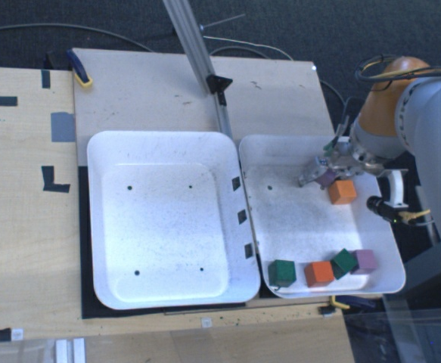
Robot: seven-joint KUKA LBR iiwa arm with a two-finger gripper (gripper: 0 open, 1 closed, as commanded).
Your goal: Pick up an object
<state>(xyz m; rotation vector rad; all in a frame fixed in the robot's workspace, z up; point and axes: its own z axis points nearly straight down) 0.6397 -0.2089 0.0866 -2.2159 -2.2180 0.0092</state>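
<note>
An orange block (343, 192) lies in the right-hand white bin (281, 203), in its upper right part, just below and beside the gripper (322, 174). The gripper sits low over the bin floor, its grey and purplish fingers pointing left, and whether the fingers are spread or closed cannot be told from this angle; the orange block seems to touch or nearly touch them, but it is not visibly between them. The grey arm (402, 116) with its orange band (390, 74) reaches in from the right. Along the bin's lower edge sit four more blocks in a row: a green cube (282, 272), an orange cube (318, 273), a dark green cube (344, 262) and a pale purple cube (365, 260). The left-hand white bin (163, 218) sits alongside, edges touching.
</note>
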